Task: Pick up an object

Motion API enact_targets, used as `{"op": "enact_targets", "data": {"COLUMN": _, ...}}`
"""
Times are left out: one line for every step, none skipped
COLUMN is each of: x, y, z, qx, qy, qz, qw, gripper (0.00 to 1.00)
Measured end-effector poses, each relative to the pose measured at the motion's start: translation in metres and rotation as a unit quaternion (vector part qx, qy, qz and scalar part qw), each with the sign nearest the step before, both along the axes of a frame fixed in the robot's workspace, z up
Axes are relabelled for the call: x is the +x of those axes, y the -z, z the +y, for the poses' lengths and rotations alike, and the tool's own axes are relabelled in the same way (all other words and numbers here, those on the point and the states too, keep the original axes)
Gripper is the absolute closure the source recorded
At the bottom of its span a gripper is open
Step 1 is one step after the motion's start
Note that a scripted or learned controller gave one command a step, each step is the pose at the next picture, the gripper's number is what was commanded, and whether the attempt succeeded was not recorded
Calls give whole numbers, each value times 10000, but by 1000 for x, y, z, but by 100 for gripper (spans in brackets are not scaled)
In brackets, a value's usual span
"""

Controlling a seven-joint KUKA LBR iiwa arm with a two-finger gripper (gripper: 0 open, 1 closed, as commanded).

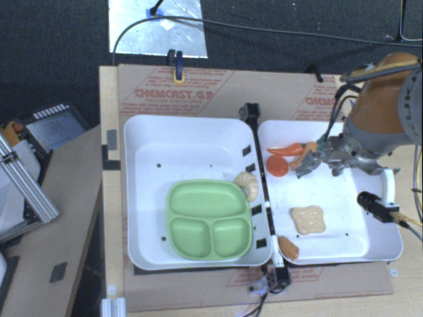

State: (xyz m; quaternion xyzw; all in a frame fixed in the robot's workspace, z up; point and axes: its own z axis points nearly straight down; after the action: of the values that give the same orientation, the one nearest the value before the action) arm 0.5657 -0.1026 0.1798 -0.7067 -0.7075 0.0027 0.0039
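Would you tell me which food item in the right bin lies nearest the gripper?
The long orange carrot-like piece, lying just beside the gripper. The round red piece sits slightly farther left, and the flat tan piece lies well below.

A silver foil sheet (158, 17) lies on dark carpet beyond the bench; a yellow-and-blue clamp (177, 67) grips the cardboard board's (198, 91) far edge.

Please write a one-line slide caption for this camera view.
Gripper hovers beside carrot and tomato in right bin.
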Motion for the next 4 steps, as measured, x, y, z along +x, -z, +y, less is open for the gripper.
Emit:
{"op": "enact_targets", "data": {"x": 3, "y": -5, "z": 0, "qx": -7, "qy": -10, "qz": -54, "qw": 10000, "gripper": 0}}
{"op": "enact_targets", "data": {"x": -6, "y": 49, "z": 6, "qx": -2, "qy": 0, "qz": -25, "qw": 10000, "gripper": 0}}
{"op": "enact_targets", "data": {"x": -7, "y": 98, "z": 7, "qx": -4, "qy": 1, "qz": -32, "qw": 10000, "gripper": 0}}
{"op": "enact_targets", "data": {"x": -5, "y": 85, "z": 6, "qx": -11, "qy": -2, "qz": -58, "qw": 10000, "gripper": 100}}
